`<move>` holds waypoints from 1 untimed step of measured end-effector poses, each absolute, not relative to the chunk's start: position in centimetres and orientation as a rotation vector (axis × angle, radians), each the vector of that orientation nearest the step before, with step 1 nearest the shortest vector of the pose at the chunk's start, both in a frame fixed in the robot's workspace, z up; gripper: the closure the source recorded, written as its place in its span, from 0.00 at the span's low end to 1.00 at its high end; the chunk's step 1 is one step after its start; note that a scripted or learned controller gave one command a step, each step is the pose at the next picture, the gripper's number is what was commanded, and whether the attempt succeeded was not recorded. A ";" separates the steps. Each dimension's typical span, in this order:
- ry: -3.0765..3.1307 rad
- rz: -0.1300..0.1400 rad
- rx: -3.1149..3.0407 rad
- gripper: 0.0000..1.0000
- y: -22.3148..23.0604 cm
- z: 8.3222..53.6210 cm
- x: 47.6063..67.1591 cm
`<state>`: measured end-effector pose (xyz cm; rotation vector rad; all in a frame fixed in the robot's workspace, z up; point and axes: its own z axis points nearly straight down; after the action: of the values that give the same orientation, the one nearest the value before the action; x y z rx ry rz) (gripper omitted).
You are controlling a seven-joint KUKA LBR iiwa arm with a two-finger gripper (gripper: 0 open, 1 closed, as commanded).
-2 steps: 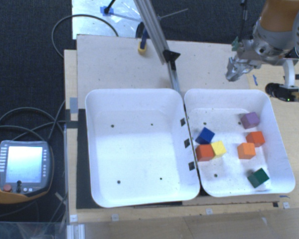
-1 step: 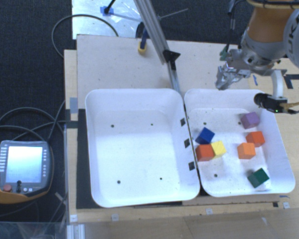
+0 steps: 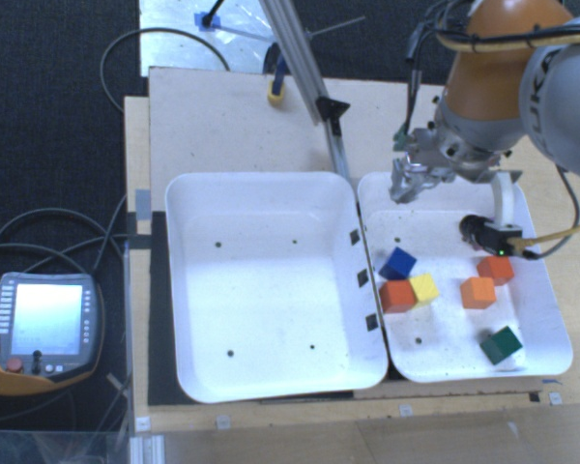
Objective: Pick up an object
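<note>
Blue cube sits just below the gripper, which hovers empty; whether its fingers are spread I cannot tell. Approach step, I'd judge: descending comes next.

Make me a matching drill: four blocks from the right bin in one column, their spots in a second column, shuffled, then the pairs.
Things:
1. blue block
2. yellow block
3. green block
4. claw

Spots:
A. near the bin's front right corner
B. above the bin's back edge
C. touching an orange block, on its right
D. just behind the yellow and orange pair

Pairs: 1-D, 2-C, 3-A, 4-B
</note>
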<state>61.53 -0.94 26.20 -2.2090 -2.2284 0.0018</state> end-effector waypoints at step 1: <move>-2.230 0.000 -2.209 1.00 3.0 26.0 58.5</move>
<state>58.54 3.01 25.95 -2.2087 -2.2300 -0.0001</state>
